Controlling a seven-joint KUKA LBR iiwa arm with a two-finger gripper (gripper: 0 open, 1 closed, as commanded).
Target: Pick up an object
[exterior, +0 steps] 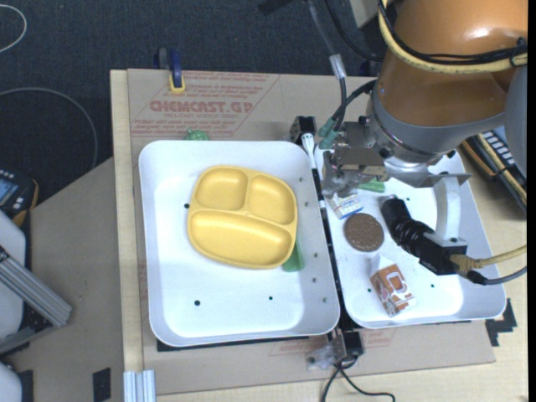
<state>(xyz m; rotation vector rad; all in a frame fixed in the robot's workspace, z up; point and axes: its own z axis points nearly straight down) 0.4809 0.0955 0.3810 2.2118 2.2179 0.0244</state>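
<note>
The gripper [345,174] is hanging over the far left corner of the right bin [469,308], close to the wall that this bin is sharing with the left bin [234,300]. The wrist is covering it from above, so I cannot tell if it is released or clenched, and nothing is showing as held in it.

Just below the gripper, a small white and blue packet [347,204] is lying flat on the bin floor. Its long axis is running at a slant, from the lower left to the upper right of the view. Just beside it, toward the near side, a brown disc [364,232] is lying flat; it is round, so it is pointing in no direction. Further toward the near rim, apart from the disc, an orange and white packet [392,290] is lying with its long axis going from the upper left to the lower right.

In the left bin, a yellow plate [243,216] with three compartments is sitting near the middle. A green piece [292,260] is sticking out from under its right edge. Both bins are standing on a cardboard sheet [218,99].
</note>
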